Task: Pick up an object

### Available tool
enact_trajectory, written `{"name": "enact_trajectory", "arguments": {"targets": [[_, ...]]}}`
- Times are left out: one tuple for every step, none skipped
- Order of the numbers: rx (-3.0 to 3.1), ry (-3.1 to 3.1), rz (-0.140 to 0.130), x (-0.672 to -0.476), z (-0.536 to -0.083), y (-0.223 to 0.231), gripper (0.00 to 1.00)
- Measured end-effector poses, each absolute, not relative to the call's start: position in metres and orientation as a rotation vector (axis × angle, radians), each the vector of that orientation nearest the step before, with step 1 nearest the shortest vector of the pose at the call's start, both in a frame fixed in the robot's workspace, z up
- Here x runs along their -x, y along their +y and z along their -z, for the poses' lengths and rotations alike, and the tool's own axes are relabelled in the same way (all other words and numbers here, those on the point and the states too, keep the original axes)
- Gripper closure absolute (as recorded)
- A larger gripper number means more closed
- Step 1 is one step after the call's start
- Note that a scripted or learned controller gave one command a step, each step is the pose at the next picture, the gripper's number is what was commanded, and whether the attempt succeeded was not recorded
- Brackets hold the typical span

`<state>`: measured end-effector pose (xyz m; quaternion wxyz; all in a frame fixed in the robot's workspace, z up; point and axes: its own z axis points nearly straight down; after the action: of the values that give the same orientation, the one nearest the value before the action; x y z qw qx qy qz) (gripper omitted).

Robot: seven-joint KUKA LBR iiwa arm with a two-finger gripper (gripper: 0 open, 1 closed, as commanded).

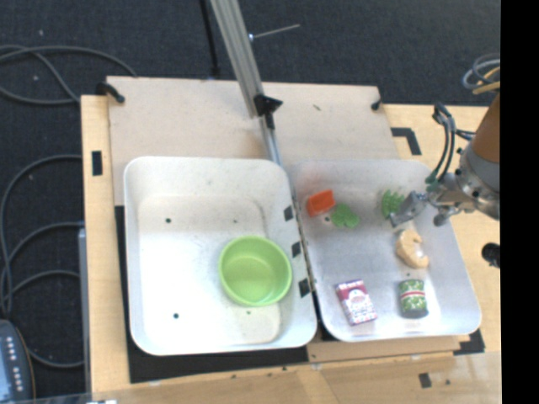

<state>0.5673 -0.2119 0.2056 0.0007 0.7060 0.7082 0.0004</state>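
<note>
We see the desk (194,116) carrying the left bin (168,200), which holds a green bowl (255,271), and the right bin (370,242). The arm (484,154) is cut off at the right edge. Its pincer (421,209) sits spread above the right bin's upper right part, pinching nothing, one finger close beside a green spiky object (392,202) whose shape is hard to make out. Just below lies a tan object (411,248), long axis running up and down the view. Nearer us stand a red box (356,301) and a green can (412,298); farther left are an orange block (320,201) and a small green object (344,218).
</note>
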Motion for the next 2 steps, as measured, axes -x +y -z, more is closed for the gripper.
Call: {"name": "enact_trajectory", "arguments": {"targets": [[-2.217,2.224,-0.001,-0.567,-0.206,-0.212,0.0],[-2.222,2.223,0.006,-0.56,-0.159,-0.208,0.0]]}}
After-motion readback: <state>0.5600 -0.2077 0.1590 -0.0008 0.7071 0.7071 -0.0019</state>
